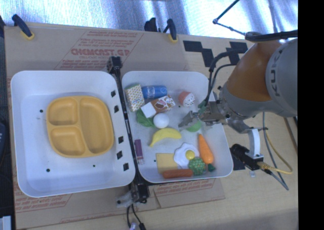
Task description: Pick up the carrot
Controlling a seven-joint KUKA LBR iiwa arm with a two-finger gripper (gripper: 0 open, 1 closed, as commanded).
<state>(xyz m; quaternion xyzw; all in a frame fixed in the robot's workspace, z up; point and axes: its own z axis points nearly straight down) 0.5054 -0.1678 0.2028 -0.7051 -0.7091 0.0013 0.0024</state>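
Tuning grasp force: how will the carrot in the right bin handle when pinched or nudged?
The carrot looks like smooth moulded plastic, so probably stiff, light and somewhat slippery. Its tapered, rounded shape may roll or squirt from a pinch. It lies against the broccoli and near the fried egg, so a nudge likely shifts those.

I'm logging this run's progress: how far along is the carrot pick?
Done: the end effector has reached into the right bin and sits low among the toy food. In hand: nothing visible; the carrot lies on the bin floor beside the fried egg, nearer the camera than the end effector. Left: moving over the carrot, grasping and lifting it.
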